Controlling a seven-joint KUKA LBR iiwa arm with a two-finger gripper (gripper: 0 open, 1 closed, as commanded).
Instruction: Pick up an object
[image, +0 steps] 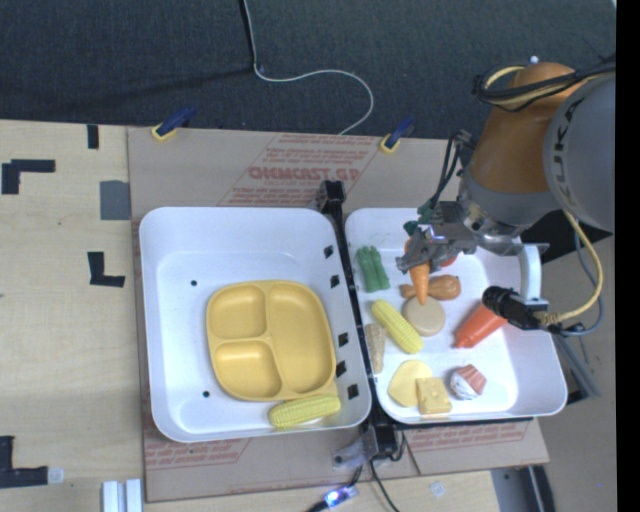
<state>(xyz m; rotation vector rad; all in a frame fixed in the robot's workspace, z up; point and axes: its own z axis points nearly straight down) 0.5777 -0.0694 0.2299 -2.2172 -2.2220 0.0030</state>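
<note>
Camera view: claw low over right bin, finger spread not discernible. Carrot directly beneath claw, touching or nearly so; grasp unconfirmed. Round slice just below carrot; corn cob lower left of claw. Advice: centre fingers across carrot, close firmly, lift straight, avoid neighbouring pieces.

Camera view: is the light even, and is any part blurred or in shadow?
Camera view: light is soft and even; the white bins look bright without hard glare; the yellow tray is sharp; the gripper area looks slightly blurred; faint shadow lies under the arm.
</note>
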